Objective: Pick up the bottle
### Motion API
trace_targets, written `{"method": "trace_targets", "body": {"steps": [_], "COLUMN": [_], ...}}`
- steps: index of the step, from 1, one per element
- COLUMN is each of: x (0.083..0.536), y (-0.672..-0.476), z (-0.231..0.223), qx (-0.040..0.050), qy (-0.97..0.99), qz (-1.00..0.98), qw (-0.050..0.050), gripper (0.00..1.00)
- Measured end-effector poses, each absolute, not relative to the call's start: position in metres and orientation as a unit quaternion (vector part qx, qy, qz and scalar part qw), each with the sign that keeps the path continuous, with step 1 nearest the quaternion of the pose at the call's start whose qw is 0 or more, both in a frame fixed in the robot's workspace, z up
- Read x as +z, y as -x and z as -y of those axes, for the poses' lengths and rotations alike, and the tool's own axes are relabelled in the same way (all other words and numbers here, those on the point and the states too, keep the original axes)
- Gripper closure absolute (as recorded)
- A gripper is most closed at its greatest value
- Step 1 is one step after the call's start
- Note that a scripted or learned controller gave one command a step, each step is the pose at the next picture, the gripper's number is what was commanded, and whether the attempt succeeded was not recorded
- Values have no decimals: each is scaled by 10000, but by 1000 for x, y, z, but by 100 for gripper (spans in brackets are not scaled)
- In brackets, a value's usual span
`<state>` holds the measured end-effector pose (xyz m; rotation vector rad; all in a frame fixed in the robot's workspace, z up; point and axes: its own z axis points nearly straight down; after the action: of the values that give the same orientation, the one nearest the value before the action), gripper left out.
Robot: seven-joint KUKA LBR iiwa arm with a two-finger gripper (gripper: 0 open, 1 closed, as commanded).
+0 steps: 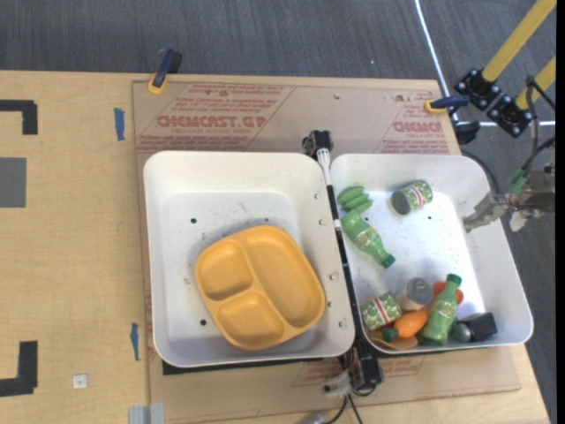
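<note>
Inside the right bin [494, 237], two green bottles [366, 237], two cans [411, 196]; jaws' [481, 216] state unclear.

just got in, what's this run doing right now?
Bottle pick, not yet started on contact. The gripper sits at the right rim of the right bin, holding nothing. Two green bottles are candidates: one lying near the divider, one by the bin's near edge among cans and a carrot. The left bin holds a yellow tray.
</note>
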<state>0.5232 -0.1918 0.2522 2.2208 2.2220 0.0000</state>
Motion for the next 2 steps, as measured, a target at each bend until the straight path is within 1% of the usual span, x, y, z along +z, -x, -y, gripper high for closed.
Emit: {"method": "trace_targets", "body": {"steps": [1, 2], "x": [128, 99], "y": [-506, -553], "z": [116, 94], "qx": [-7, -4], "qy": [-8216, -9103], "qz": [-5701, -4140], "qw": [-17, -1], "gripper": [0, 0]}}
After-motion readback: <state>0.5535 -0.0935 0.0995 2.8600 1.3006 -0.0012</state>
